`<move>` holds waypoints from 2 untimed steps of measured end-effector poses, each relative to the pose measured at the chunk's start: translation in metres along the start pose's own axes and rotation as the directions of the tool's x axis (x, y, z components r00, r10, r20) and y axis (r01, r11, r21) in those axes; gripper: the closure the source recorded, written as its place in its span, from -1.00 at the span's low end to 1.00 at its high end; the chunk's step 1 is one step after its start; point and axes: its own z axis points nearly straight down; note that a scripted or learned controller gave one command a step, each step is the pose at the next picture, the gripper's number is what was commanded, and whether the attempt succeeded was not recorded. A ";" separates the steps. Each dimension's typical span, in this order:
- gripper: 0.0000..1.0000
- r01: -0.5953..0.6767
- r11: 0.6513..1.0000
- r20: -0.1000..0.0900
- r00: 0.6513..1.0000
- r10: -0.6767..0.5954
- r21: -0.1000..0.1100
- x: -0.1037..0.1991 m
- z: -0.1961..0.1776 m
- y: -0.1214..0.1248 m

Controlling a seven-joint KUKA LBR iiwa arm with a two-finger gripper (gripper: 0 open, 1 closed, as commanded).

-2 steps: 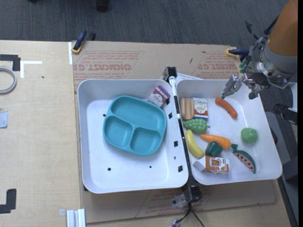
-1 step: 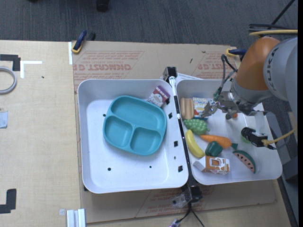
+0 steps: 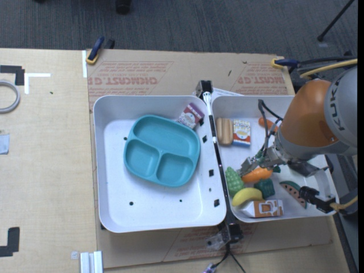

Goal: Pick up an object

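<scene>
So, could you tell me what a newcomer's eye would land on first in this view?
Probably the teal divided plate, alone in the middle of the left bin. Next, the arm's orange band looming over the right bin, where the gripper sits low among a banana, a carrot and small cartons.

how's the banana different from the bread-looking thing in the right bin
The curved yellow toy banana lies near the front of the right white bin, slanted, between a green toy and a small carton. The tan, straight-sided toy bread loaf lies toward the back, lengthwise front to back, beside a small white and orange box. The banana is bright yellow and bent; the loaf is brown and blocky. Both are toy foods lying flat.
</scene>
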 end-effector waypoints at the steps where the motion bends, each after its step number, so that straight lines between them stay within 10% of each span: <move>1: 1.00 -0.001 1.000 -0.004 1.000 0.001 0.001 0.001 -0.009 0.001; 2: 1.00 -0.057 0.998 -0.007 0.998 0.057 0.006 0.042 -0.143 -0.018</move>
